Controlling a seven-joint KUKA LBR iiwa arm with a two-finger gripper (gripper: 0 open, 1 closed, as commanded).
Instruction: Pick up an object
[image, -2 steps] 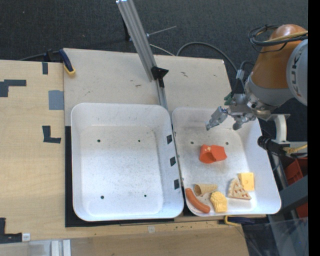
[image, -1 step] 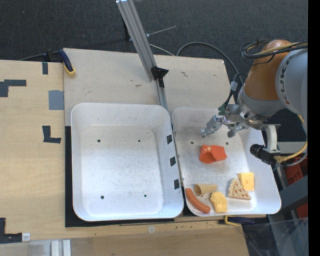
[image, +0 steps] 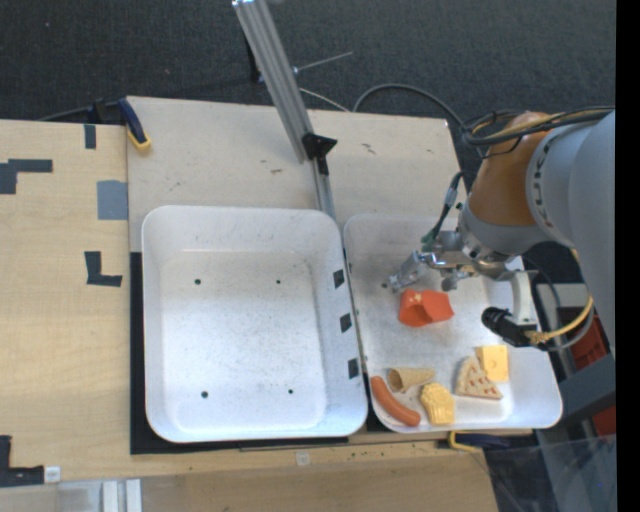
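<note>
Nothing had been lifted when I looked; the pick was not yet done. The grey arm with the orange band reached in from the right side of the table, and its gripper (image: 420, 272) hung low over the right-hand shallow white bin (image: 372, 245), near that bin's middle. Just beneath and slightly to the right of it lay a small orange plastic cup-like piece (image: 426, 307), tipped on its side on the bin floor. I judged that to be the thing being gone for, since it was the nearest by far. Whether the gripper was spread or clenched I could not tell from where I stood, nor whether it touched the orange piece or merely hovered close above it.

The other toys sat along the bin's near edge: a red sausage (image: 394, 401), a tan cone (image: 409, 378), a yellow corn-like piece (image: 437, 403), a cheese wedge (image: 478, 381) and a small yellow block (image: 493, 362). The left-hand white bin (image: 240, 320) stood beside it.
</note>
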